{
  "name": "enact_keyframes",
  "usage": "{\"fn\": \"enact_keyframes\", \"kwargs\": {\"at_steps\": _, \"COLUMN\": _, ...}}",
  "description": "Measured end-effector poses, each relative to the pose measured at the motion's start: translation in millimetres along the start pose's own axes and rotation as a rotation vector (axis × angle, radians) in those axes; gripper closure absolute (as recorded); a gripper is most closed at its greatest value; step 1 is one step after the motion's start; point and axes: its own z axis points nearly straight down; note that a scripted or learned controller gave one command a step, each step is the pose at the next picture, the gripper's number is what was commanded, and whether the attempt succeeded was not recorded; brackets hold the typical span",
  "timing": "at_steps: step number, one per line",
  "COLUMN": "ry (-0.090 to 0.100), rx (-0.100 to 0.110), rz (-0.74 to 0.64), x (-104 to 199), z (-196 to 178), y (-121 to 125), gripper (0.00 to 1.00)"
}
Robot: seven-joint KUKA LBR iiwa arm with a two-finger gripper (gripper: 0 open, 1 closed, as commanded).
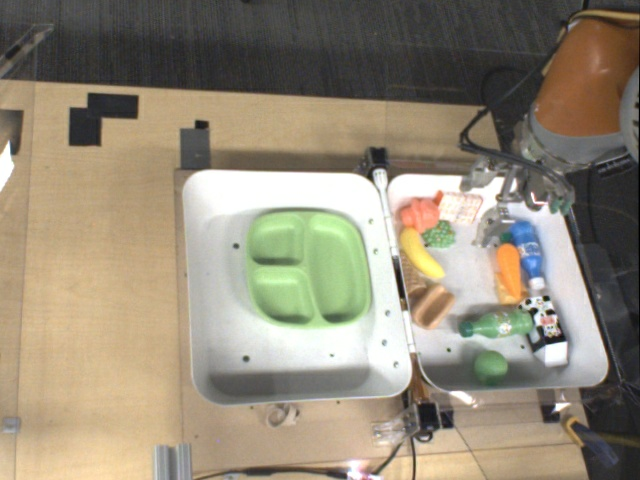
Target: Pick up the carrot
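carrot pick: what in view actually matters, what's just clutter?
Matters:
carrot, right bin, hand above that bin's far end

Clutter:
banana, blue bottle, green bottle, green ball, bread roll, broccoli, green tray in left bin

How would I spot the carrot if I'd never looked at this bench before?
Start at the right bin, the one crowded with toy food beside the bin holding the green tray. Look toward its right side, just below the end effector. The carrot is the plain orange tapered stick lying lengthwise there, right beside a blue bottle and above the green bottle.
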Motion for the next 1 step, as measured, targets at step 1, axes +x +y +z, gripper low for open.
{"fn": "enact_keyframes", "kwargs": {"at_steps": 1, "ry": -0.005, "rx": 0.001, "rz": -0.315, "x": 18.8, "z": 106.0, "y": -46.0, "gripper": 0.0}}
